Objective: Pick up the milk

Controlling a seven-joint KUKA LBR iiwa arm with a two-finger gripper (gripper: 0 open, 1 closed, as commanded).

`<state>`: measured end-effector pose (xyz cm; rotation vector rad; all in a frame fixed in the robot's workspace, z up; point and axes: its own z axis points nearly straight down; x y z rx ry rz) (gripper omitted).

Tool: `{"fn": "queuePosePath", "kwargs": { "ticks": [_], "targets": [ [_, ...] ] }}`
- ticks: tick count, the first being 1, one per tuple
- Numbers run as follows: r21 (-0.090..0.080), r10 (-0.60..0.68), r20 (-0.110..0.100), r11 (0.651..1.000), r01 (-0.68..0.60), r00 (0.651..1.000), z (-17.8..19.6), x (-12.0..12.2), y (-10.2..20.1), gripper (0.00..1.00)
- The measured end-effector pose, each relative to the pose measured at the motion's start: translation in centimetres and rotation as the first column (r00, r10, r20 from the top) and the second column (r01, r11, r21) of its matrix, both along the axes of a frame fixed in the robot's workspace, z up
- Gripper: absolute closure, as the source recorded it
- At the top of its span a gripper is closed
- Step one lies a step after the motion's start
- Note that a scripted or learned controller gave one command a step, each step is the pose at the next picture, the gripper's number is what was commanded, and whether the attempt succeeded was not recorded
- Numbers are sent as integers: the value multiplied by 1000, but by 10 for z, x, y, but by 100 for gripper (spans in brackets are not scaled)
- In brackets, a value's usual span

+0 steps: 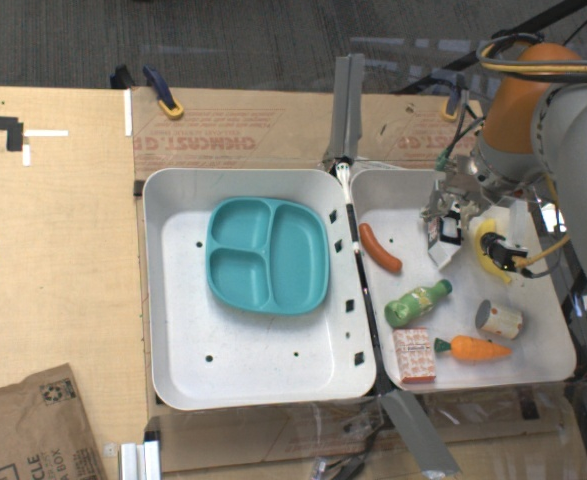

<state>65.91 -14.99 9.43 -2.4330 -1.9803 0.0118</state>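
The milk [414, 355] is a small pink-and-white carton lying flat near the front edge of the right bin [543, 368]. My gripper [443, 238] hangs over the back part of that bin, well behind the carton and apart from it. The green bottle and the sausage lie between the two. Nothing shows between the fingers.
In the right bin lie a sausage [380, 248], a green bottle [418, 303], a carrot [478, 348], a small can [498, 319] and a banana [493, 248] just right of the gripper. The left bin [173, 298] holds a teal divided plate [268, 255].
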Motion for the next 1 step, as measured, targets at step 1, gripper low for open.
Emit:
{"fn": "queuePosePath", "kwargs": {
  "ticks": [1],
  "targets": [
    [0,-8,8,1000,8,1000,97,0,68,100]
  ]
}}
